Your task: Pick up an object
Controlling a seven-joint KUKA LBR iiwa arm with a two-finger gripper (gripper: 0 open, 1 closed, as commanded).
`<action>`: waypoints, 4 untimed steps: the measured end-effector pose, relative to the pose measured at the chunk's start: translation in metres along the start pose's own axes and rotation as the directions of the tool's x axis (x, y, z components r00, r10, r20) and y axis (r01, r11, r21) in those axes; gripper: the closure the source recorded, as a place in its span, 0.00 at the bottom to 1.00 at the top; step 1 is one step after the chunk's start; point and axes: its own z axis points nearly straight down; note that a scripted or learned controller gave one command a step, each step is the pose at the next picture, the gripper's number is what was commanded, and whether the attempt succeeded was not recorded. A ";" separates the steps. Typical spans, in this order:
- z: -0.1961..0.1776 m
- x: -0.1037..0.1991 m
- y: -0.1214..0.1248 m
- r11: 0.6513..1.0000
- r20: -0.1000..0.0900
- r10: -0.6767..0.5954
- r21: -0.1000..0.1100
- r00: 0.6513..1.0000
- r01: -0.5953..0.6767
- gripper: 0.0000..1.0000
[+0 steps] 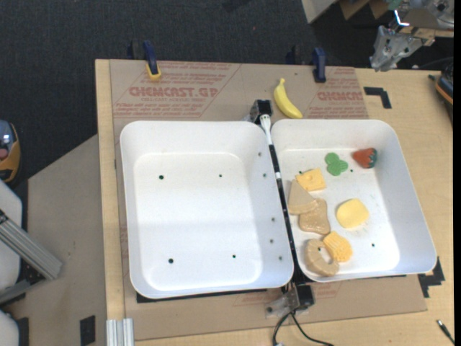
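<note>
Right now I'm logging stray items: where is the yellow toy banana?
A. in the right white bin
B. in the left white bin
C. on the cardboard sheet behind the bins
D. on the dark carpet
C: the yellow toy banana lies on the cardboard sheet, just beyond the right white bin.

Red lettering is printed on the brown paper-covered board (216,85) that lies under the two white bins. Along the board's far edge, behind the left bin (137,193), the words "CHEMCAST GP" can be read in large red capitals — with smaller red lines above and below that are too fine to be made out. The same red print is repeated behind the right bin (403,193), to the right of a yellow toy banana (287,101), where only part of it — "CHEMCAS" — can be read, slanted. No lettering can be read on the bins themselves.
</note>
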 end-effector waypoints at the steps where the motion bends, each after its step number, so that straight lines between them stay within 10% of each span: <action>1: -0.047 -0.071 0.001 1.000 0.000 -0.003 -0.002 1.000 0.003 1.00; 3: -0.137 -0.122 -0.013 1.000 0.000 -0.008 -0.004 1.000 0.008 1.00; 4: -0.004 -0.121 0.001 1.000 -0.008 -0.007 0.017 1.000 0.007 1.00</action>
